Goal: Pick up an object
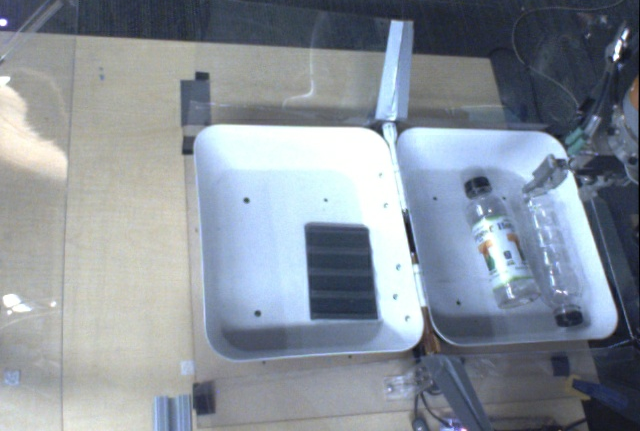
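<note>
A black ribbed rectangular pad (340, 271) lies flat in the left bin (212, 219), near its front. In the right bin (440, 209) two clear plastic bottles lie side by side. One has a label and a black cap pointing to the back (497, 247). The other is bare, with its black cap toward the front (550, 254). My gripper (547, 175) hangs at the right bin's back right, just above the far end of the bare bottle. Nothing is visibly held in it.
A metal upright strip (394, 69) stands behind the seam between the bins. Cables and arm hardware (605, 109) crowd the right edge beside the right bin. Clear sheeting (40, 169) covers the wooden bench on the left.
</note>
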Action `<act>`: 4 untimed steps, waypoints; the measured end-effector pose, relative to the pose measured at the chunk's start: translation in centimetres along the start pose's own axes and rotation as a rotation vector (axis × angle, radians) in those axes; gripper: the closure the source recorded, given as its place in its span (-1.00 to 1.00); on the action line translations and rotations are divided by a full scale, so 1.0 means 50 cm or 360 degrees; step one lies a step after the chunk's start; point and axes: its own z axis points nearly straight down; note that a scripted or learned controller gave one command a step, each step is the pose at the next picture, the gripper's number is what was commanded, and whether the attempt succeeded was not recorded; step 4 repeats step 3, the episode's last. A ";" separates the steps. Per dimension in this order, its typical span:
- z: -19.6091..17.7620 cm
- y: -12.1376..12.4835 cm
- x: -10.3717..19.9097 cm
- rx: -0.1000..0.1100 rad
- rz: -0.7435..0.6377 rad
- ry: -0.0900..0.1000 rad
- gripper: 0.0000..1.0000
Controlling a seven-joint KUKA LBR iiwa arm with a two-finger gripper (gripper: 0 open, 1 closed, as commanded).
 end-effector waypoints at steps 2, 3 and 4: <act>0.320 -0.023 0.025 -0.0002 -0.0020 0.0007 1.00; 0.164 0.041 0.190 -0.0004 -0.0308 0.0001 1.00; 0.164 0.041 0.190 -0.0004 -0.0308 0.0001 1.00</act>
